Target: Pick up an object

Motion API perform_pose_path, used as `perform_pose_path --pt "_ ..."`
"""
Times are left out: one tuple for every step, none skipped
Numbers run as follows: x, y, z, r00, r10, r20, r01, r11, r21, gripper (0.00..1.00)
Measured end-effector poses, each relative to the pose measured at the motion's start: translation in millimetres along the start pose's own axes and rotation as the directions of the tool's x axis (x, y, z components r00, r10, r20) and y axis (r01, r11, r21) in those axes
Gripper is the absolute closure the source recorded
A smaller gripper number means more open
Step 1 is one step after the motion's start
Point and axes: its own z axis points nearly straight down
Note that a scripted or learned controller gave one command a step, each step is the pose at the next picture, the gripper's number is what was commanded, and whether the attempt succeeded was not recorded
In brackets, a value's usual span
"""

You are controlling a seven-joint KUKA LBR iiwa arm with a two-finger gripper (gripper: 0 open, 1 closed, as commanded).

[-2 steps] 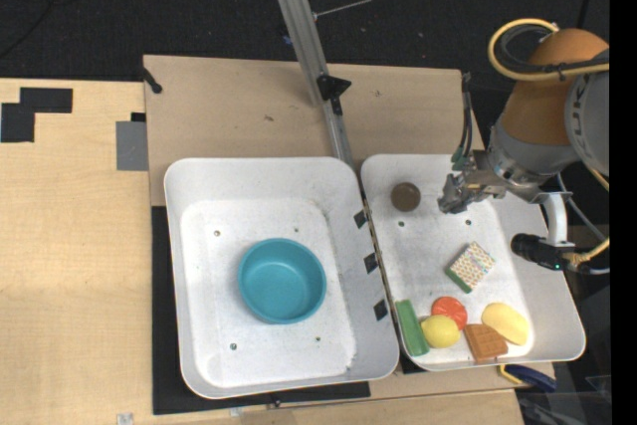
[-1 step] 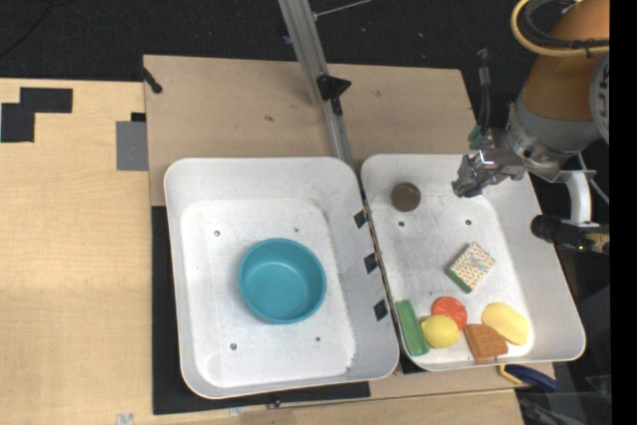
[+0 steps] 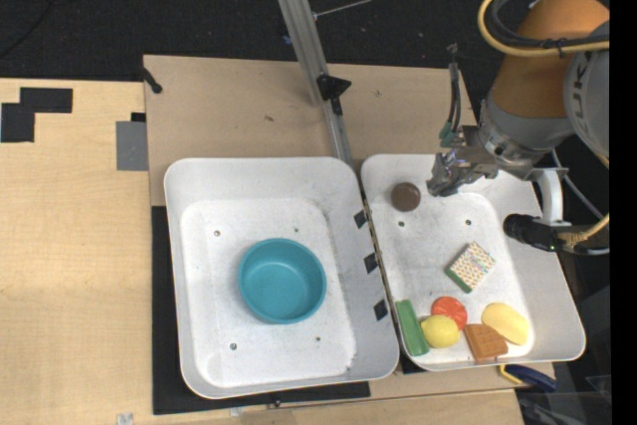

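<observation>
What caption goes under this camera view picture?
Gripper hovers near a brown ball in the right bin.

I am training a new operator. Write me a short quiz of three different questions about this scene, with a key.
1. True or false: the teal bowl lies in the left bin.
2. Which object lies nearest the tool? A) brown round object B) green block C) yellow ball
3. Fill in: the patterned block lies in the ___ bin.

Key: 1 true; 2 A; 3 right
</observation>
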Motion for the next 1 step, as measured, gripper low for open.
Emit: perform_pose_path --pt "46.5 -5.5 -8.6 1.0 0.0 0.0 0.0 1.0 0.0 1.0"
